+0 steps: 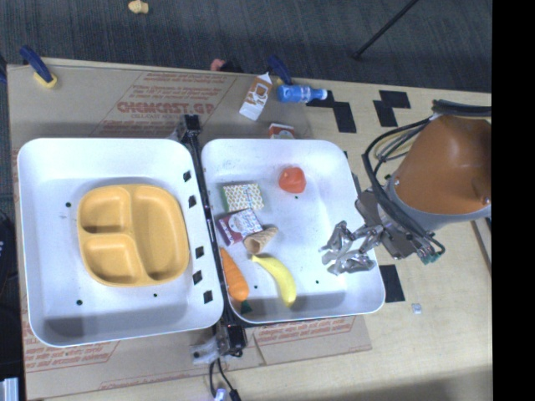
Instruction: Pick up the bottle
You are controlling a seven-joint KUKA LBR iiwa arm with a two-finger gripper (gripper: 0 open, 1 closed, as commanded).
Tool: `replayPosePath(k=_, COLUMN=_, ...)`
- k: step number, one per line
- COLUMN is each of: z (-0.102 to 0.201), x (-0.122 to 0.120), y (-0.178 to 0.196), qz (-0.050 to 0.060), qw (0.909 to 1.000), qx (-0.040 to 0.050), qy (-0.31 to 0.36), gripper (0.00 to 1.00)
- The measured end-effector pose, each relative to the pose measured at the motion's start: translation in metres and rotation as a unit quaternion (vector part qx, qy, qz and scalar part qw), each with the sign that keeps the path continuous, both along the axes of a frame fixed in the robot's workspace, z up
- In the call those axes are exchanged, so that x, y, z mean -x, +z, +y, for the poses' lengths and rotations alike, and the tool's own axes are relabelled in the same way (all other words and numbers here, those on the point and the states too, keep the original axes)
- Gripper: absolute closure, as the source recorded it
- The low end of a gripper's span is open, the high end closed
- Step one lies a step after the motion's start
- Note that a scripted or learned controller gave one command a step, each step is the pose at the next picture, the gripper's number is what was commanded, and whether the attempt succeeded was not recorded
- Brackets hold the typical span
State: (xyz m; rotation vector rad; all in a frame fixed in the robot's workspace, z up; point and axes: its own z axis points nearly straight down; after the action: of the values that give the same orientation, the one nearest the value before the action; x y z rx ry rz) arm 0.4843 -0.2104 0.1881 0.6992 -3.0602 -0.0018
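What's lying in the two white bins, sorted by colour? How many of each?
Yellow: 2, divided plate, banana
Orange: 1, carrot
Red: 1, tomato
Tan: 1, cone
Patterned packets: 2, green-speckled, maroon-and-white
Total: 7

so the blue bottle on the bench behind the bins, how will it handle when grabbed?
The blue bottle lies on its side outside the right bin, so it will probably roll if nudged across its axis. It looks like small plastic, likely light. Its rounded body may slip between the fingers of the gripper.
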Motion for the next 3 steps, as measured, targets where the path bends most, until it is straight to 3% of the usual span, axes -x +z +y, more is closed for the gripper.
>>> replayPosePath(k=1, z=0.0001, x=0.0, y=-0.0054, qz=0.001, qw=0.9995, qx=-0.0002, qy=0.033, gripper=1.0)
replayPosePath(k=2, z=0.0002, x=-0.0002, y=-0.0088, qz=0.001, qw=0.9941, qx=-0.0005, qy=0.108, gripper=1.0)
replayPosePath(k=3, z=0.0, x=-0.0046, y=-0.0029, qz=-0.001, qw=0.9385, qx=-0.0003, qy=0.345, gripper=1.0)
